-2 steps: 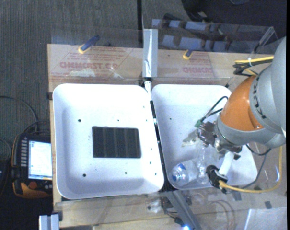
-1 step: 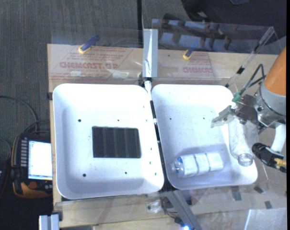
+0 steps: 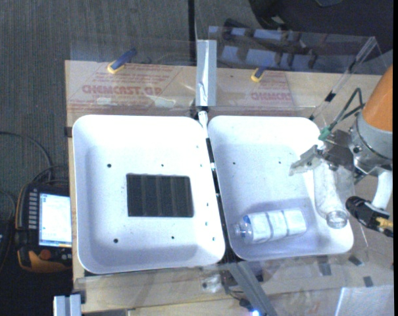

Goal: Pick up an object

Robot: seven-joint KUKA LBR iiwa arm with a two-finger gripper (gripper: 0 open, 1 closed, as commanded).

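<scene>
Hovering over the right white bin at its right wall: two-finger gripper, jaw state impossible to tell, near clear plastic bottle with white label lying sideways, likely positioned for descent.

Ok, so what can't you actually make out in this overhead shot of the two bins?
- Gripper: too blurred in the camera view to tell how it is set.
- Arm: cut off by the right edge.
- Bottle in the right bin: label too small to read.
- Clear object by the right wall: transparent, shape uncertain.
- Dark slab in the left bin: material unclear.
</scene>
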